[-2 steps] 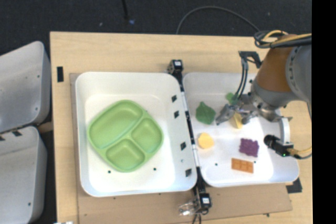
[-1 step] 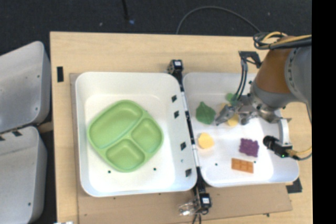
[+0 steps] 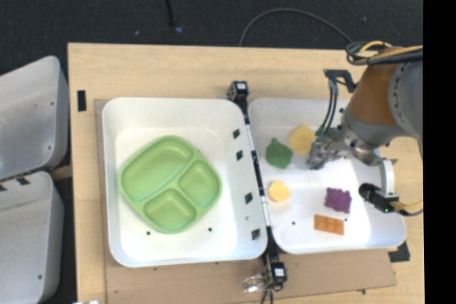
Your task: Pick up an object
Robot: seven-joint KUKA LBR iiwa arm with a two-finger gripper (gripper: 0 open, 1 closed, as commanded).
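Observation:
The right bin (image 3: pixel 356 238) holds several small objects: a green one (image 3: pixel 278 153), a pale yellow one (image 3: pixel 302 139) at the back, a yellow one (image 3: pixel 278 191) near the divider, a purple block (image 3: pixel 338 200) and an orange flat block (image 3: pixel 329 225). My gripper (image 3: pixel 318 156) hangs low in this bin, just right of the green object and below the pale yellow one. Nothing shows between its fingers.
The left bin (image 3: pixel 114 238) carries a green divided plate (image 3: pixel 169 184). A black cable (image 3: pixel 299 14) loops over the dark floor behind the bench. The arm (image 3: pixel 377 103) covers the right bin's back right part. White chairs (image 3: pixel 28 124) stand at the left.

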